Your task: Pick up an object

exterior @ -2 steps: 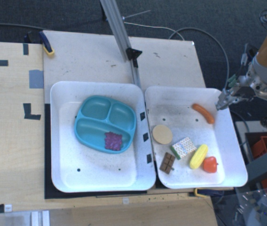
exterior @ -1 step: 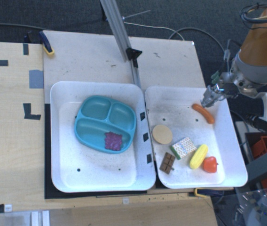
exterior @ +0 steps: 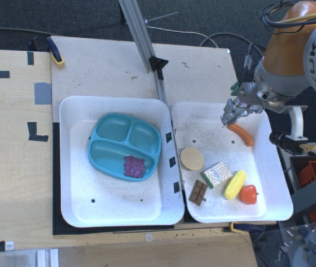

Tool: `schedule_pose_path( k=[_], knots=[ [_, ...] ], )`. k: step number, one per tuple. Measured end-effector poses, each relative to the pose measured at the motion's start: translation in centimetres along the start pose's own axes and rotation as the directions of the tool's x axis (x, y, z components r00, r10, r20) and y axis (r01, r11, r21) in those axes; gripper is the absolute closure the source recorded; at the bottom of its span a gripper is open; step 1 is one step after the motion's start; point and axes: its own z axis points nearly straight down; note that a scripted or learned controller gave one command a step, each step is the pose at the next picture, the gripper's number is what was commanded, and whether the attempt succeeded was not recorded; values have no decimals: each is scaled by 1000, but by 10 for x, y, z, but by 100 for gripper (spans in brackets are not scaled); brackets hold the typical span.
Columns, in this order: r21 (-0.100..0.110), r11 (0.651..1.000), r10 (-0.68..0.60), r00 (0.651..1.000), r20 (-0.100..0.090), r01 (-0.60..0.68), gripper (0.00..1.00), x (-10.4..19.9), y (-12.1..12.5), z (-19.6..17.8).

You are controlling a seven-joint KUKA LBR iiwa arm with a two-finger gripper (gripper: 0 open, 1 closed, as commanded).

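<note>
Carrot (exterior: pixel 241 134) lies at 1 o'clock in the right bin (exterior: pixel 269 202), just beside the jaws' tips. Jaws hang above it; their opening cannot be told.

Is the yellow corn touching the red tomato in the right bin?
Touching. In the camera view the yellow corn lies against the red tomato, no white floor visible between them.

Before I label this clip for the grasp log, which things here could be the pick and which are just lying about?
Pick candidates, all in the right bin:
gripper beside the carrot
round cracker
chequered packet
corn cob
tomato
chocolate bar

Lying about:
left bin
blue divided plate with a purple piece
yellow-handled tool
</note>
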Motion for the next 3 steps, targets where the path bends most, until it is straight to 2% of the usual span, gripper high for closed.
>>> schedule_pose_path(
  k=[2, 3],
  knots=[
    [2, 1000, 0, 1000, 0, 0, 100, 92, 7, 22],
    [0, 1000, -1, 1000, -1, 1, 100, 145, 7, 20]
  ],
)
